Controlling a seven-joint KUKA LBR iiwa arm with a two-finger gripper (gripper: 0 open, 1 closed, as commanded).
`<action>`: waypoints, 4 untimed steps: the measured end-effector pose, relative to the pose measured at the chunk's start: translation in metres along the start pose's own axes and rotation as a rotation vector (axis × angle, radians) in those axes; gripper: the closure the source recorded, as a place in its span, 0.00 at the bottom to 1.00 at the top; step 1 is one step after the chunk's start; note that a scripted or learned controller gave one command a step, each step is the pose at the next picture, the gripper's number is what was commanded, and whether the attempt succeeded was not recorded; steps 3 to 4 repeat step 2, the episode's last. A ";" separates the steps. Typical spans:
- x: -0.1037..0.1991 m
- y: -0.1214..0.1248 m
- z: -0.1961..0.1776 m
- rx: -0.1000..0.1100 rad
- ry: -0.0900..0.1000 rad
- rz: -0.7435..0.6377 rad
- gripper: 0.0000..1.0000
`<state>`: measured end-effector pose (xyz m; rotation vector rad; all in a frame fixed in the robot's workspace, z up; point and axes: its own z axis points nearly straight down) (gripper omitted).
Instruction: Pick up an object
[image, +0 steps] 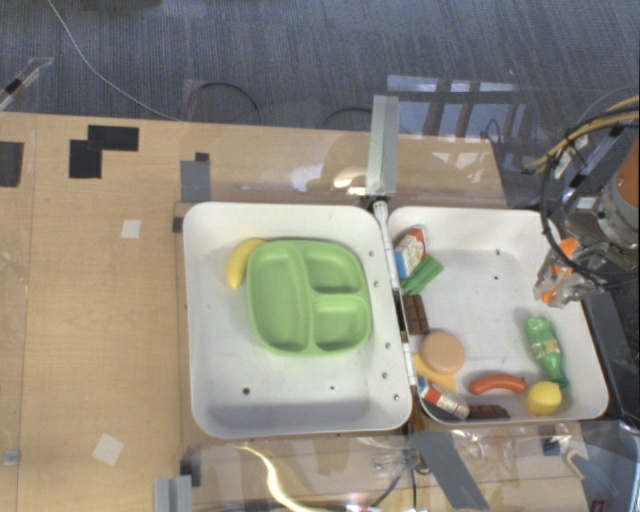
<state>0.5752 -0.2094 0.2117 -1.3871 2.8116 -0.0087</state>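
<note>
Right now I see the gripper (560, 285) at the right bin's (480, 235) right edge, above the green bottle (544, 343) (whether its grip is released or clenched I cannot tell from this angle). Nothing shows held in it. Pickable things lie along that bin's near and left sides: a yellow lemon (544, 397) beside the bottle, a red sausage (497, 383), a tan round bun (442, 352), a green block (423, 275) and a small red-and-white packet (410, 243) against the divider. In the left bin (215, 400) I see a green sectioned plate (306, 297) with a banana (238, 262) touching its far-left rim.
</note>
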 end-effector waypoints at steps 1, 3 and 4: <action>-0.047 0.006 -0.052 0.004 -0.006 0.020 1.00; -0.174 0.015 -0.054 -0.003 -0.009 0.032 1.00; -0.174 0.015 -0.054 -0.003 -0.009 0.032 1.00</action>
